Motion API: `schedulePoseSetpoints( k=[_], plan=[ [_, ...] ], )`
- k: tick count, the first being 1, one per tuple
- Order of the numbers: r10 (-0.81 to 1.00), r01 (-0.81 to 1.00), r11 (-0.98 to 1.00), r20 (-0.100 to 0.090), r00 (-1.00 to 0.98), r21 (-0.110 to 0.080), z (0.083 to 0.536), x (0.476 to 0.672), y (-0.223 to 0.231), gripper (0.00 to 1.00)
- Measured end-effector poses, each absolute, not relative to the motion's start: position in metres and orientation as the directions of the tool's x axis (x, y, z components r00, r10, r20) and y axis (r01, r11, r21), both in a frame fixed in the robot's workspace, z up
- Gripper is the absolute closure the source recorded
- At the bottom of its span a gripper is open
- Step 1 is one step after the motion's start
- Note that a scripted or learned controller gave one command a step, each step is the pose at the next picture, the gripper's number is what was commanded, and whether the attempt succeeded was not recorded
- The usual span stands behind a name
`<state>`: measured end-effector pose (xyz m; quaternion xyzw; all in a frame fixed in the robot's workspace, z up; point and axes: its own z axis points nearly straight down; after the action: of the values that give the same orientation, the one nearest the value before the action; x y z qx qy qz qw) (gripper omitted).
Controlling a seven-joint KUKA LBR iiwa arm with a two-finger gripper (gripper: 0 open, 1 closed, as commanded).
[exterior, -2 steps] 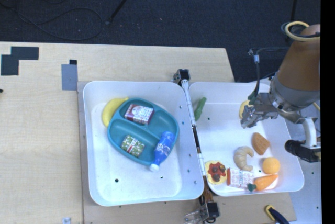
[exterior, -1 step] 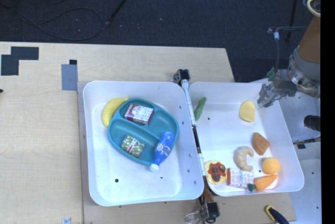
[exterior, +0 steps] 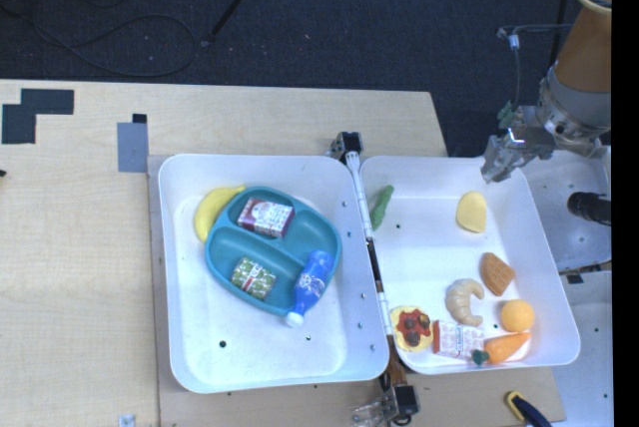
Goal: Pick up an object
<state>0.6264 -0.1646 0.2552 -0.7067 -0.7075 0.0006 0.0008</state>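
No legible text; labels on red carton (exterior: 266, 215), green carton (exterior: 254, 277) unreadable.

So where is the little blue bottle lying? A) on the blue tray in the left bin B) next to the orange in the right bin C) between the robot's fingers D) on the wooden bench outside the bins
A: the blue bottle lies on the blue tray inside the left bin, far from the gripper up at the right bin's corner.

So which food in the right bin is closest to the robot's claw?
The pale yellow piece, alone near the bin's top, just below the gripper.
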Motion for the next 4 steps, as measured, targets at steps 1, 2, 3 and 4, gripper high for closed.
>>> schedulePoseSetpoints(
  k=[1, 2, 3, 4],
  plan=[
    [1.000, 1.000, 0.001, 0.001, -0.001, -0.002, 0.270, 0.639, -0.127, 1.00],
    [1.000, 1.000, 0.001, 0.001, -0.001, -0.003, 0.267, 0.644, -0.093, 1.00],
    [1.000, 1.000, 0.001, 0.001, -0.001, -0.003, 0.272, 0.644, -0.044, 1.00],
    [1.000, 1.000, 0.002, 0.000, -0.002, -0.002, 0.292, 0.644, -0.015, 1.00]
  ],
)
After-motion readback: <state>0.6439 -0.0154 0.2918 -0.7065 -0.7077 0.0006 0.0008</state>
